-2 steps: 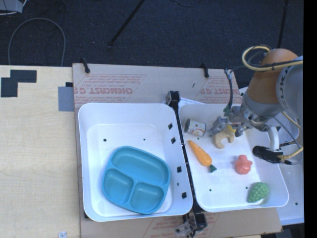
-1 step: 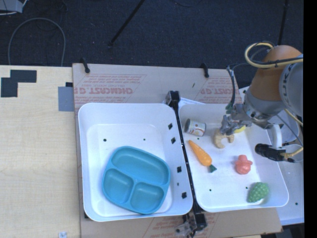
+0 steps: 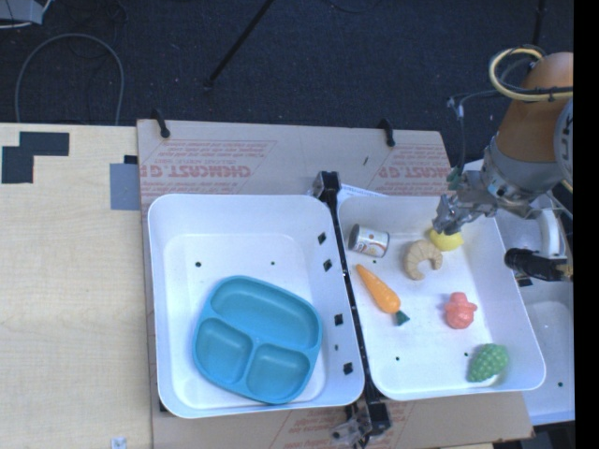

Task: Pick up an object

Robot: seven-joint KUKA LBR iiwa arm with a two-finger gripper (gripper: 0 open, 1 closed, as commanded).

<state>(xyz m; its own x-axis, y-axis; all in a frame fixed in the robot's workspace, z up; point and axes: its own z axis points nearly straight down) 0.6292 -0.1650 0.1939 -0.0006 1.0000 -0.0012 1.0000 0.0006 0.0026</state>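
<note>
The arm reaches in from the right and its gripper sits low over the far right part of the right bin, directly above a small yellow object. The gripper touches or nearly touches the top of that yellow object, but whether it is clenched or released on it cannot be told from this angle.

Just left of the yellow object lies a tan croissant, curved and close beside it. Further left, near the divider between the bins, a small silver can lies on its side. Below the can an orange carrot lies at a slant, its green end pointing toward the near right. A pink toy rests toward the right side of the bin, well apart from the carrot, and a green bumpy piece like broccoli sits in the near right corner.

The left bin holds a blue divided plate, tilted, with three compartments
</note>
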